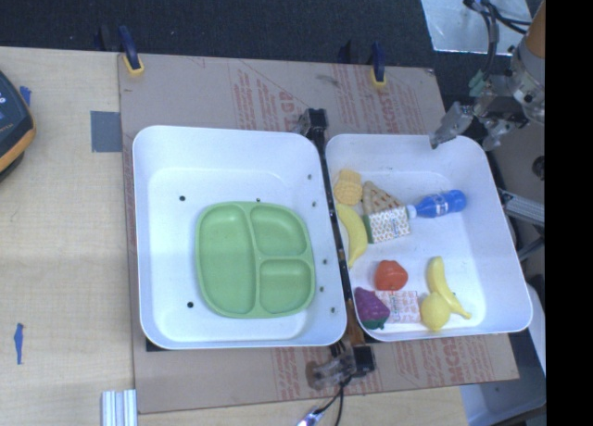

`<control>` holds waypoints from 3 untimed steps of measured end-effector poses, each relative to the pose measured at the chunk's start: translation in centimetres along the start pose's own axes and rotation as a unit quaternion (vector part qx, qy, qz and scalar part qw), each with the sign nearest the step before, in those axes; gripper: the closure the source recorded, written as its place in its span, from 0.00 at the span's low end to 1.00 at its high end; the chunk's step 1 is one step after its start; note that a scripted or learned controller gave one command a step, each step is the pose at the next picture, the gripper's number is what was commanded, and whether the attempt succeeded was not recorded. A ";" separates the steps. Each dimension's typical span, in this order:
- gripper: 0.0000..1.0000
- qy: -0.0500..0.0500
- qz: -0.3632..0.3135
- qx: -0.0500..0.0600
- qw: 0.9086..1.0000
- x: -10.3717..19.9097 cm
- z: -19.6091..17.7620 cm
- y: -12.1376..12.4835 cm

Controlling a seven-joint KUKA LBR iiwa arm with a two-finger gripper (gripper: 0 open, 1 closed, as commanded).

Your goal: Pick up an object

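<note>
The right bin [482, 230] holds several small items: a blue bottle [439, 204], a banana [352, 231] along the left wall, a second banana [444, 287], a red fruit [391, 275], a purple piece [371, 306], a labelled box [388, 224] and a yellow round piece [347, 187]. My gripper [471, 128] hangs over the bin's far right corner, above and right of the blue bottle. Its fingers [450, 126] are spread open with nothing between them.
The left bin [167, 193] holds a green divided plate [254, 259]. Clamps [317, 121] join the bins at the middle, far and near. A dark device [11, 123] lies at the bench's left edge. Bare bin floor lies around the blue bottle.
</note>
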State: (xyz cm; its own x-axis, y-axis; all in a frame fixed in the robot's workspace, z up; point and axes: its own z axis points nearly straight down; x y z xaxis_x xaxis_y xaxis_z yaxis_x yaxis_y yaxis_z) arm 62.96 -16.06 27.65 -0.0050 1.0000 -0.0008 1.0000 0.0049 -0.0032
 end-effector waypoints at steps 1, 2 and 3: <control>0.00 0.000 0.000 0.001 1.000 6.1 8.4 -7.4; 0.00 0.001 0.000 0.002 1.000 6.5 16.9 -10.8; 0.00 0.001 0.000 0.001 1.000 6.3 18.6 -15.4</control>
State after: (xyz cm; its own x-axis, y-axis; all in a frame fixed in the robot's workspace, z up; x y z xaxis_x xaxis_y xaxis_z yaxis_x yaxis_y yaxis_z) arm 47.51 -9.81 9.11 -0.0049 1.0000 0.0011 1.0000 0.0049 -0.0055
